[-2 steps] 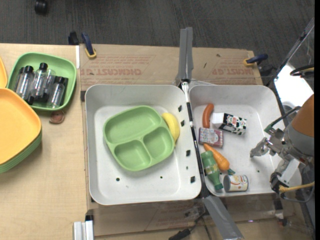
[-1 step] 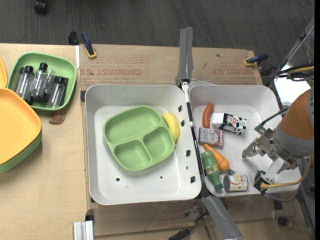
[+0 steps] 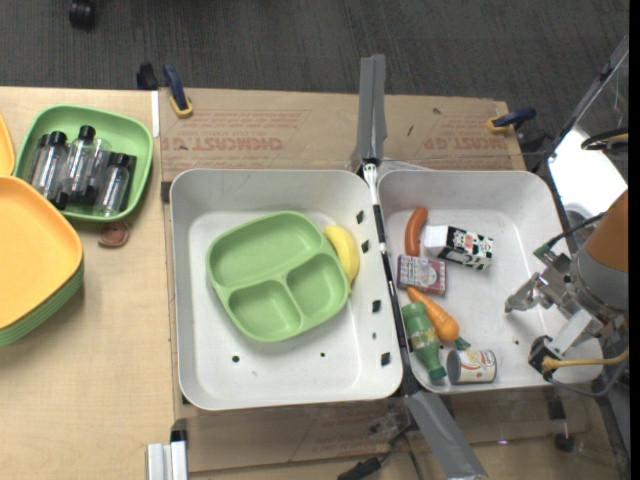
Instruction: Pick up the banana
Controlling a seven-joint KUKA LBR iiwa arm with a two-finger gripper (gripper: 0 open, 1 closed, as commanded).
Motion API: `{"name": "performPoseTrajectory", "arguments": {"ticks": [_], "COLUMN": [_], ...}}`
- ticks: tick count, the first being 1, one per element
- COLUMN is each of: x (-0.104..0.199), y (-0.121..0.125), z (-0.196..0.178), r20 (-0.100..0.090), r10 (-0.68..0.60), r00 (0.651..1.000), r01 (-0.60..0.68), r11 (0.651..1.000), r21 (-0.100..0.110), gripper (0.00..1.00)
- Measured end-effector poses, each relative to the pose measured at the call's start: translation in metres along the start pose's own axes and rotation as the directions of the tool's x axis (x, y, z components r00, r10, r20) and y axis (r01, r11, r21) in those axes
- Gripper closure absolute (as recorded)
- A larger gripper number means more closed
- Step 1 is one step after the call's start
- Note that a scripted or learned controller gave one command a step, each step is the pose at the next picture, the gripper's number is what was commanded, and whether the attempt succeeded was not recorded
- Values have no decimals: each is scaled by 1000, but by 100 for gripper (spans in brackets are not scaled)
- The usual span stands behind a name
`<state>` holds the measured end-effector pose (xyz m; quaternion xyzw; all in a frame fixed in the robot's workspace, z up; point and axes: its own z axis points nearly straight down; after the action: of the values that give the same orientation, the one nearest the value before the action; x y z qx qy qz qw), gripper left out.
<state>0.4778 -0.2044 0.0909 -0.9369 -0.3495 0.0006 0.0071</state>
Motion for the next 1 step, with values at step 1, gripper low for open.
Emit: {"name": "performPoseTrajectory", "arguments": {"ticks": [1], "x": [24], "y": [-30], "z": [2], "r20": [6], "r10": [95], "r00": [995], "r01": [-95], "r11": [995], "r21": [-8], "gripper": [0]}}
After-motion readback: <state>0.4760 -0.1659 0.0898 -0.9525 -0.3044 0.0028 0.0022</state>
